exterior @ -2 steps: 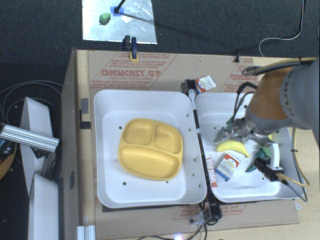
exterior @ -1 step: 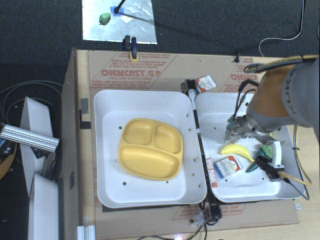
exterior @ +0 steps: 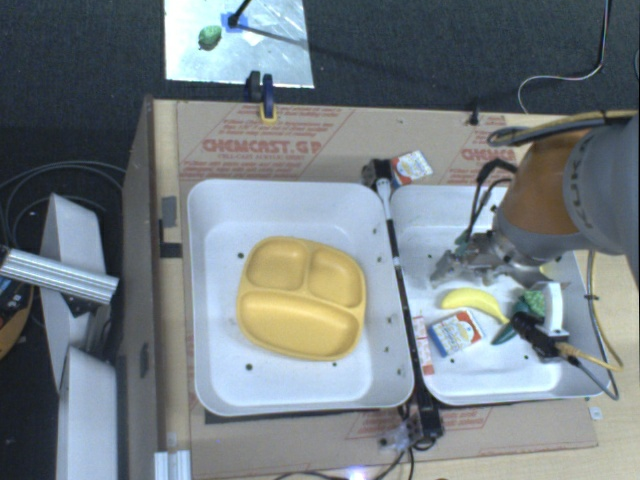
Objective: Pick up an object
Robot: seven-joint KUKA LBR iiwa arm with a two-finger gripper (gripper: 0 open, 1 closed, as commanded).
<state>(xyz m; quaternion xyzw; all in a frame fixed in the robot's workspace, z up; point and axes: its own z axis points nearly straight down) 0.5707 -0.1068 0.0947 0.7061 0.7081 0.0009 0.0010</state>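
My gripper [exterior: 462,264] is low in the right bin [exterior: 440,218], near its middle, at the end of the grey arm with the orange band. A yellow banana [exterior: 473,301] lies just in front of it, close to it but not held. A small red-and-white carton [exterior: 452,332] lies flat near the bin's front left. A small green thing [exterior: 534,299] and a dark green piece [exterior: 500,333] sit to the right of the banana. Nothing shows inside the gripper.
The left bin [exterior: 215,268] holds a yellow divided plate [exterior: 300,296]. Another small red-and-white packet [exterior: 411,166] lies on the cardboard behind the bins. The divider [exterior: 398,278] runs between the two bins.
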